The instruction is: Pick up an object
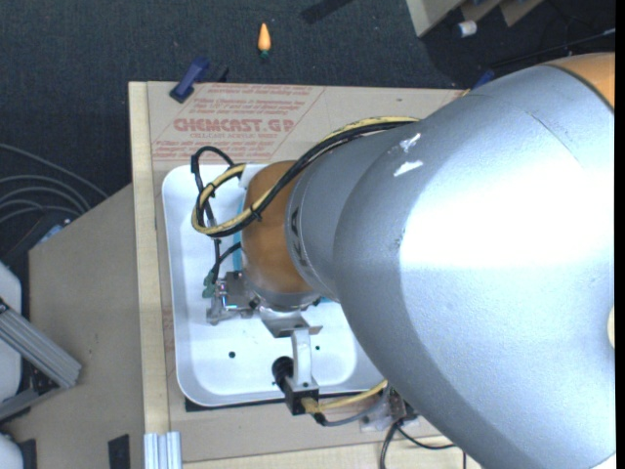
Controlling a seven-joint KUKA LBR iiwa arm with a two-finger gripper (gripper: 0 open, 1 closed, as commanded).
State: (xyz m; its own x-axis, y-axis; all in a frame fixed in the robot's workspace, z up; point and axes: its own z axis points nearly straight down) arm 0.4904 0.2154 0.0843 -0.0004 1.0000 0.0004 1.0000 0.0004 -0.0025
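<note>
My arm reaches in from the right and covers most of the bench. Its orange band (266,233) hangs over the left white bin (186,291). Below the band, the gripper (225,299) shows as a small metal part low over the bin's floor, near the left wall. Yellow and black cables (210,198) loop from the wrist over the bin's far corner. No loose object is visible on the bare part of the bin floor. The right bin is hidden under the arm.
A black camera bracket (293,374) juts from the wrist over the bin's near edge. On the dark floor beyond the bench lie a small orange object (264,37) and a blue one (188,79). A cardboard sheet (234,115) lines the bench's far side.
</note>
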